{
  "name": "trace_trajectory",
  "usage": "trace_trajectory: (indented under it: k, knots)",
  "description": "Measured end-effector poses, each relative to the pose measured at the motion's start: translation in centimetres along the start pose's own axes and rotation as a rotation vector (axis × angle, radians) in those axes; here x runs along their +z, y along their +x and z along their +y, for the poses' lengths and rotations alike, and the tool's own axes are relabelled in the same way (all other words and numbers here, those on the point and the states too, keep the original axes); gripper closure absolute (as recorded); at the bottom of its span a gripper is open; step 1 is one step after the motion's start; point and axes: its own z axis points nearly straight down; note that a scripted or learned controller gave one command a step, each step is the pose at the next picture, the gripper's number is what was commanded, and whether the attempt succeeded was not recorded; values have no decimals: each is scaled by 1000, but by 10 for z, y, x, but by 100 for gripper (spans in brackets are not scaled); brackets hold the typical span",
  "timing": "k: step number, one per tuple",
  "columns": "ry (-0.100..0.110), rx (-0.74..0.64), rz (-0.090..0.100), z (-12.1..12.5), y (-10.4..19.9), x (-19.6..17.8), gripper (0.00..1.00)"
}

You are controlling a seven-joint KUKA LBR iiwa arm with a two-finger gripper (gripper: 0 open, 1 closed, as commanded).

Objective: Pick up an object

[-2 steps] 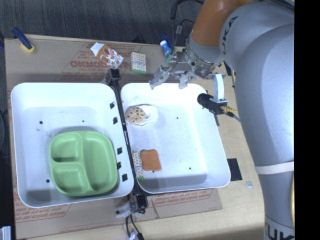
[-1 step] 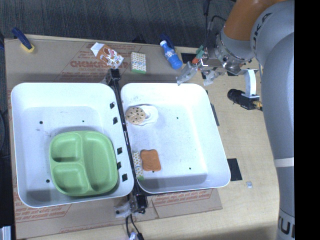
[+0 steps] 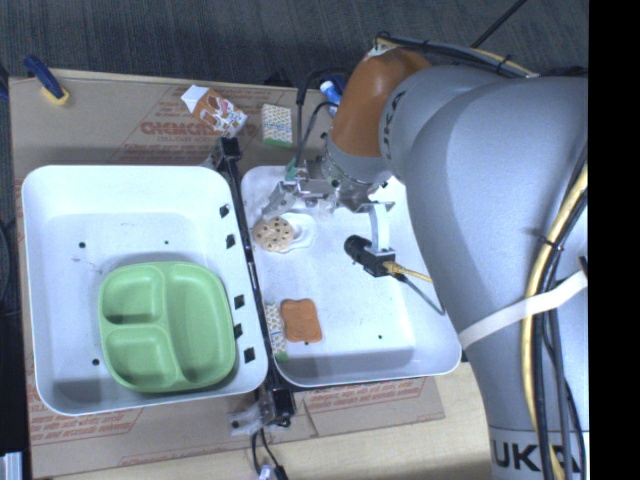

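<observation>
The tool (image 3: 288, 196) hangs at the far end of the right bin (image 3: 400, 358), just beside a speckled cookie (image 3: 272, 233); whether it is spread or pressed together cannot be told. An orange-brown square (image 3: 301, 320) lies near that bin's front, and a green divided plate (image 3: 165, 323) lies in the left bin (image 3: 60, 218).

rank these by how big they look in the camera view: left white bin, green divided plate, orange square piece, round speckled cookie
1. left white bin
2. green divided plate, lying inside that bin
3. orange square piece and round speckled cookie, both in the right bin: they look about alike, so I won't rank one over the other
</observation>
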Motion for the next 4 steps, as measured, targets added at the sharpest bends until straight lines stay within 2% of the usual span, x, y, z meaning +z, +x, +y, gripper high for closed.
trace_trajectory:
  k: [1,2,3,4]
  knots:
    - [-2,-5,-1,1,0,-12,100]
    - [-7,-1,0,-5,79,-89,100]
    - [-4,0,-1,-6,78,-88,0]
    - [-3,2,-3,-41,-11,-57,0]
